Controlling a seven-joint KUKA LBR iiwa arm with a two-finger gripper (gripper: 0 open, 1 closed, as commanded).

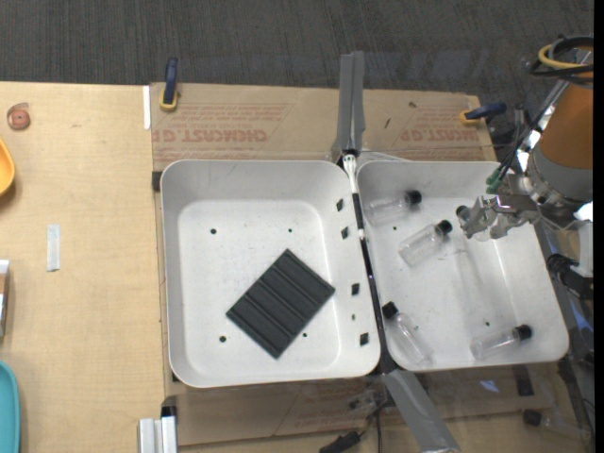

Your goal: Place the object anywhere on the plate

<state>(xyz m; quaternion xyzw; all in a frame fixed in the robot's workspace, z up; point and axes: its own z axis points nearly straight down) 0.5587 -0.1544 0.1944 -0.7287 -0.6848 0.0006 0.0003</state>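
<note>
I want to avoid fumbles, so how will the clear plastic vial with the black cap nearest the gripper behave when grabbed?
The clear plastic vial lies on its side, so it may roll if nudged. It looks smooth and round, probably slippery between the gripper fingers. It seems light.

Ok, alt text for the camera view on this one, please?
Overhead slanted view of two shallow white bins: the left bin holds a dark ribbed rectangular plate lying at an angle, and the right bin holds four clear vials with black caps. The gripper of the arm reaches in from the right, low over the right bin's upper part, near one vial.
</note>
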